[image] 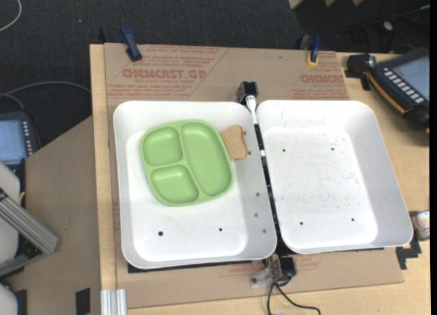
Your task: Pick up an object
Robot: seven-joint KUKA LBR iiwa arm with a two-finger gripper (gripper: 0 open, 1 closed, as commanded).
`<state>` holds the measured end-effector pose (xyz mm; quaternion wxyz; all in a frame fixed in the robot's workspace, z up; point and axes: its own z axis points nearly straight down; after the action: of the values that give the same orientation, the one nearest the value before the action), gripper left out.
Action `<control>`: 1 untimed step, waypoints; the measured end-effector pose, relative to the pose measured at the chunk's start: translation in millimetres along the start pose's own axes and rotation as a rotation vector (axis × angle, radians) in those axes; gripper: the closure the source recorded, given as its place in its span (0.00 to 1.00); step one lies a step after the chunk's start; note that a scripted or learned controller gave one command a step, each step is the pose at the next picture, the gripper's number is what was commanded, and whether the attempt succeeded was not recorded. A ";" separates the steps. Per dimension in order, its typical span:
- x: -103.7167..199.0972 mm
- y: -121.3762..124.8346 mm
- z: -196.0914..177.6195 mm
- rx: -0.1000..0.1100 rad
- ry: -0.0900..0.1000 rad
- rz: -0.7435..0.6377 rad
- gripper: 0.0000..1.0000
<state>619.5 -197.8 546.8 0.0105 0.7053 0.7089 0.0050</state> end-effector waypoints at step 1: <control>29.1 -82.9 79.8 0.030 0.011 0.006 1.00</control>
<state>538.2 -169.8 465.0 -0.0043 0.7075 0.7067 -0.0017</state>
